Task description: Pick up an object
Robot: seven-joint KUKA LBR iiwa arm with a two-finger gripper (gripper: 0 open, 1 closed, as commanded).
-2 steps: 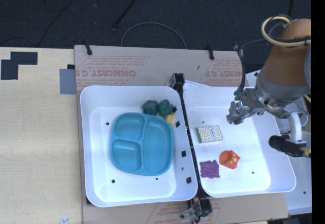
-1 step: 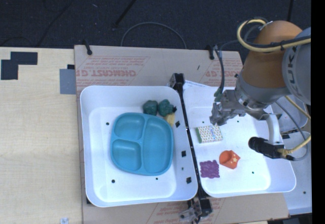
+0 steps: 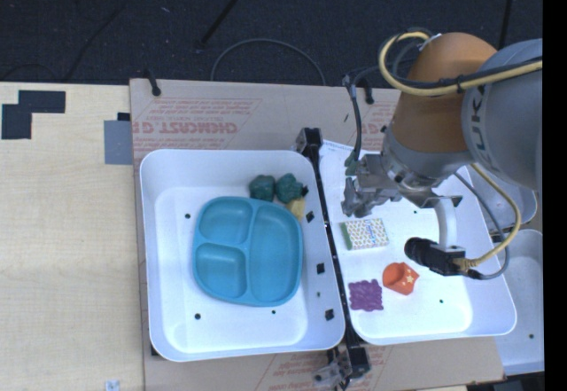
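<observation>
Grey arm with orange band (image 3: 443, 105) enters from the right of the camera view and reaches over the right shallow white bin (image 3: 443, 314). Two-finger gripper (image 3: 360, 199) is positioned low over the upper left part of that bin, near the wall dividing the bins. Whether the gripper is released or clenched cannot be told: the tip is dark and seen from above. Nothing is seen grasped.

Contents of right bin: small rectangular white block with green dotted pattern (image 3: 366, 233), lying flat just below the gripper, contact not determinable; small orange lumpy object (image 3: 400, 277), lower and to the right of the block; small purple rough-edged piece (image 3: 365, 295), just left of the orange object, apart from it.

Contents of left shallow white bin (image 3: 168, 292): light blue divided plastic plate (image 3: 248, 249), lying flat in the middle; two dark teal lumpy items (image 3: 262, 188) side by side at the plate's upper edge; small yellow piece (image 3: 298, 206) beside them.

Both bins rest on a brown cardboard sheet (image 3: 204, 119)
</observation>
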